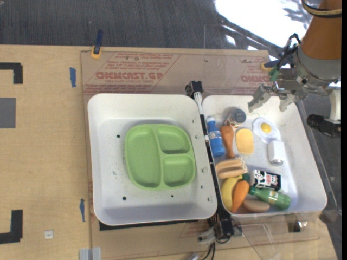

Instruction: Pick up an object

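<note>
Hanging apart and empty over the right bin's [312,161] far edge, the jaws sit just beyond the fried egg [265,128].

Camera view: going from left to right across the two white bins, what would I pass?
Left bin → green divided plate → blue bottle → yellow oval piece → fried egg → right bin's far wall. The tool hangs over the right bin's back edge.
</note>
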`<state>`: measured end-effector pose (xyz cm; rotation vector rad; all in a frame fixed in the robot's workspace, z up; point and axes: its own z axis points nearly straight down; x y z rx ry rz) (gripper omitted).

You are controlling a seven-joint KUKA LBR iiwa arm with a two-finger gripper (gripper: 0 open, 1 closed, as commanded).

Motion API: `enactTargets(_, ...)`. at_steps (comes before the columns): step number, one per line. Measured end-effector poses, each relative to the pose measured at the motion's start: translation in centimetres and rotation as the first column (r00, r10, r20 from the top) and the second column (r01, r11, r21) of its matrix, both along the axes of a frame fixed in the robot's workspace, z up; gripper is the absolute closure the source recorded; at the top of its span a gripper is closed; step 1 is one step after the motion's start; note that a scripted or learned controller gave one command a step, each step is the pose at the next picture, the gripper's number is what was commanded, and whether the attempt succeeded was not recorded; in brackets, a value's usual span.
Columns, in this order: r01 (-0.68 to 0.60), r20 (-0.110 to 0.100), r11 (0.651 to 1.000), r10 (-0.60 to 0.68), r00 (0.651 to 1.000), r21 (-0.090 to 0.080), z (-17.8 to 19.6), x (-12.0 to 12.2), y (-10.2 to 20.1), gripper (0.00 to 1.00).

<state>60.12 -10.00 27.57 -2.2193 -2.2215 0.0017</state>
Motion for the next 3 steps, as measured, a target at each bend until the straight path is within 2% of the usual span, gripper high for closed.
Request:
enactTargets(1, -0.09, 0.011, 0.996, 0.091, 0.996, -0.003, -17.8, -3.2, -1.0, 0.0)
enactTargets(2, -0.087, 0.01, 0.996, 0.087, 0.996, -0.003, -17.0, -3.3, -0.9, 1.0)
enactTargets(3, -0.077, 0.01, 0.997, 0.077, 0.997, 0.002, -8.7, -3.5, 6.6, 1.0)
